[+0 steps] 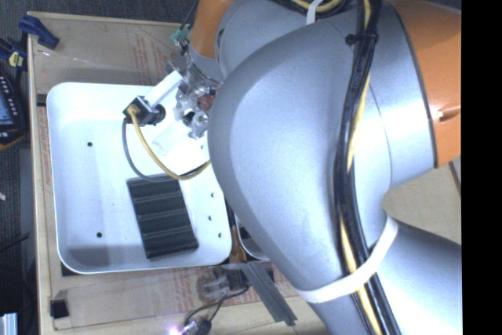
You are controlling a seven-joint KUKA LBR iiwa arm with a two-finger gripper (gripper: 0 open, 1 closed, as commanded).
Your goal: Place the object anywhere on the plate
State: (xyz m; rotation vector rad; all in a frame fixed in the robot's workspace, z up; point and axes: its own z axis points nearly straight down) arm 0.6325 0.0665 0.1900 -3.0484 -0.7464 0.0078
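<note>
A dark grey ribbed rectangular slab [161, 216] lies flat in the near part of the left white bin [74, 169]. My gripper [191, 107] hangs over the far right part of that bin, up and to the right of the slab and apart from it. Its metal parts sit beside a white bracket carrying a small black unit [146, 112]. From that unit a yellow and black cable [149, 162] loops down toward the slab's far edge. The bulk of my grey arm [314, 137] covers the gripper's right side and most of the bench.
A thin strip of the right bin's rim [249, 249] peeks out below the arm. The wooden bench frame [118, 35] surrounds the bins. Blue clamps [35, 29] sit at the far left corner, and loose wires [216, 290] lie along the front edge.
</note>
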